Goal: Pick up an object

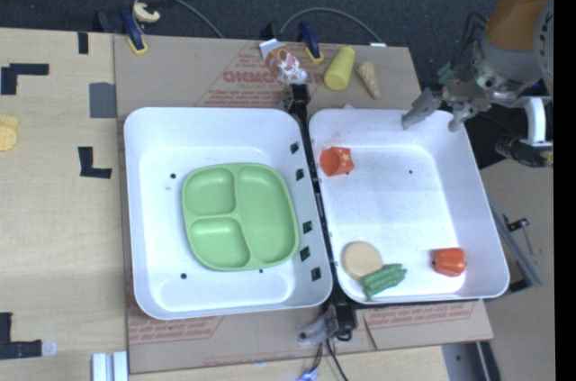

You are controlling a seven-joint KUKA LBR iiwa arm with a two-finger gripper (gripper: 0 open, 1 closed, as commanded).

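The right bin (pixel 450 190) holds a red-orange block (pixel 337 160) near its far left corner, a tan round piece (pixel 361 258) and a green pod (pixel 384 278) at the front, and a small red-orange toy (pixel 449 260) at the front right. My gripper (pixel 437 114) hovers over the right bin's far right corner, fingers spread open with nothing between them. It is well away from all the objects.
The left bin (pixel 153 190) holds a green divided plate (pixel 239 214). Behind the bins on the cardboard lie a yellow cylinder (pixel 339 68), a tan cone (pixel 370 78) and a small wrapped item (pixel 285 64). Cables run across the back.
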